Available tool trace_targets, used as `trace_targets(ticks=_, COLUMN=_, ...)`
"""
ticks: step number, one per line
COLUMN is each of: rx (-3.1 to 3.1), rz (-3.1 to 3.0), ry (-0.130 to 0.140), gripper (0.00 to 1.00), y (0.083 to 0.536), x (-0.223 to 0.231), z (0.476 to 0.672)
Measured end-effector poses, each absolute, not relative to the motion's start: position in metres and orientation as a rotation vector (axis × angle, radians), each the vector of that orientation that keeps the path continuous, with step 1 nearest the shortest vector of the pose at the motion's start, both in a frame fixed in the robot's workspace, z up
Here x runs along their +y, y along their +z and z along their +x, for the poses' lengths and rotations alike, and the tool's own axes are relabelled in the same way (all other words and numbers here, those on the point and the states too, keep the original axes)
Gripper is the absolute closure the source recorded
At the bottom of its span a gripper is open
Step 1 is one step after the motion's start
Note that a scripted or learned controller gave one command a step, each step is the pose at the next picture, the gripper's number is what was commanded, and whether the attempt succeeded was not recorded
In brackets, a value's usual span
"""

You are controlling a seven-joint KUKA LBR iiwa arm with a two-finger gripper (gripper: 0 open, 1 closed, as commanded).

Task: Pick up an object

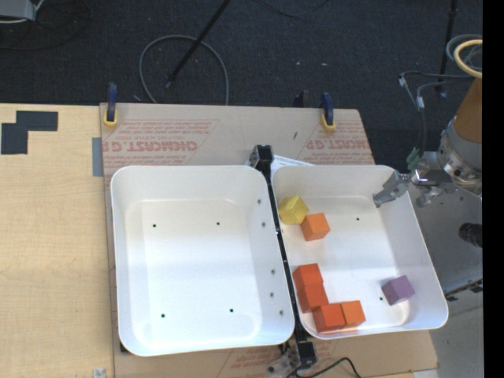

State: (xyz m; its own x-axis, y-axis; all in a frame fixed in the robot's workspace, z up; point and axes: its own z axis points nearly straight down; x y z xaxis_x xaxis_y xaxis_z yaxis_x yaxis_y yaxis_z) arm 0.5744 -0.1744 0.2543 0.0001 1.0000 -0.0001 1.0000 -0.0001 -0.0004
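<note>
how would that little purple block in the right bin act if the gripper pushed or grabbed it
The purple block looks like a stiff, flat-faced cube, so it would probably slide rather than roll. It sits near the right bin wall, so a push may jam it there. It looks small and probably light.

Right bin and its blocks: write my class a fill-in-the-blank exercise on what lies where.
1. The yellow block touches a small ___ block on its right.
2. The purple block lies near the right bin's front-___ corner.
3. The L-shaped orange piece lies in the ___ bin.
4. The tool hangs over the right bin's ___ rim.

Missing words: orange; right; right; right
</note>
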Motion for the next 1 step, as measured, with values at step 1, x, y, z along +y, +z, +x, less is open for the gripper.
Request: trace_targets(ticks=1, rx=-2.216, rz=-2.211, ry=0.011, gripper=0.0, y=0.0891, x=-0.1237, z=0.5672)
